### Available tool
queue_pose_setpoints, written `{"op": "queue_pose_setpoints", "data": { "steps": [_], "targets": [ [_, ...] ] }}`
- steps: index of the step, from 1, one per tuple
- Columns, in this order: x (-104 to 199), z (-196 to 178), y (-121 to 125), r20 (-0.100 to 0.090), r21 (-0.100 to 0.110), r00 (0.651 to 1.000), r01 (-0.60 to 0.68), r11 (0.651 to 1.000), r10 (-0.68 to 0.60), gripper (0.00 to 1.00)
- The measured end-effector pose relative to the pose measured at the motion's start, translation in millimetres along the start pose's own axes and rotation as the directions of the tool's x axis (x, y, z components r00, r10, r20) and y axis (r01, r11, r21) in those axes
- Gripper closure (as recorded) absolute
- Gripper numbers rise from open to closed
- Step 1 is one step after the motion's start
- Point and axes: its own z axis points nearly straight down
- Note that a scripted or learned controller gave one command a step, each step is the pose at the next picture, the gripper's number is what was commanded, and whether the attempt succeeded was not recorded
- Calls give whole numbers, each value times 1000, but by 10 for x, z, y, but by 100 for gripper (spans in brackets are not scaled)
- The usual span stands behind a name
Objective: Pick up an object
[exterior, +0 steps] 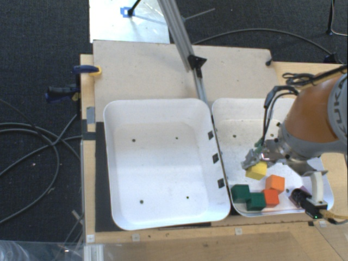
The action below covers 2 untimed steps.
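Claw [255, 159] above yellow block [256, 171] in right bin [234, 118].

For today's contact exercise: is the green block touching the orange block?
Touching. The camera view shows the green block butting against the orange block with no gap.

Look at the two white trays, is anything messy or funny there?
Nothing looks spilled or broken. The yellow block, green block and orange blocks all crowd the near end of the right white bin, close under the robot hand.
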Motion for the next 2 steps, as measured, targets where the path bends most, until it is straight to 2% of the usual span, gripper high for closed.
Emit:
{"op": "queue_pose_setpoints", "data": {
  "steps": [1,2],
  "targets": [
    [605,41,79,0,8,1000,-1,1000,1,100],
    [1112,44,414,0,6,1000,-2,1000,2,100]
  ]
}}
